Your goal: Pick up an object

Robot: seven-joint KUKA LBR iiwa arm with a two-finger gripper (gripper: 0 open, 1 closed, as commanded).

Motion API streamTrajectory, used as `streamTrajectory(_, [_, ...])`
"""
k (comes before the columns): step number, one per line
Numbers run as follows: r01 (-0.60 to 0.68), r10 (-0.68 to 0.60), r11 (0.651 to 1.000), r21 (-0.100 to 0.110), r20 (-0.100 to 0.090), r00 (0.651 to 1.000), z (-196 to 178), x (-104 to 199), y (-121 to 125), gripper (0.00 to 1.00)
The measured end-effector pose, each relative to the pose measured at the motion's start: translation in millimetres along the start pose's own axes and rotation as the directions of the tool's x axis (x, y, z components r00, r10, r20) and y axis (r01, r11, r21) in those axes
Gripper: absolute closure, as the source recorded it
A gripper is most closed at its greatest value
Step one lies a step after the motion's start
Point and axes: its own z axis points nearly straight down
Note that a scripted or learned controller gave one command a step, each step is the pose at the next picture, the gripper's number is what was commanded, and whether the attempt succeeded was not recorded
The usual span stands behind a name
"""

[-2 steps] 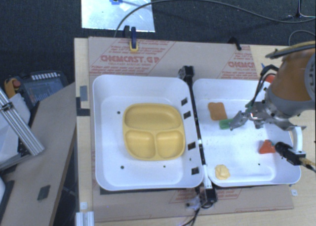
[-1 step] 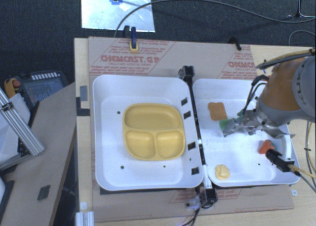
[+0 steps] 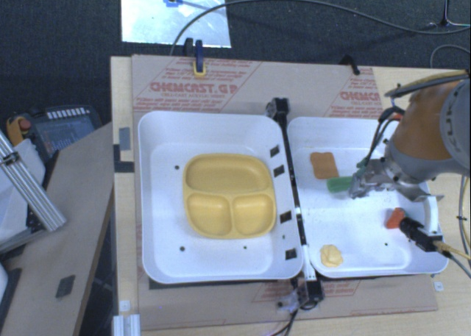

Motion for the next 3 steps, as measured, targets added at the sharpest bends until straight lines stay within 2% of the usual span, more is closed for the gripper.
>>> streamTrajectory(2, [0.002,-0.002,1.000,-0.001,0.000,1.000,-106,3,-14,1.00])
streamTrajectory(3, [0.004,-0.004,1.000,-0.002,0.000,1.000,-150,2,-13,1.00])
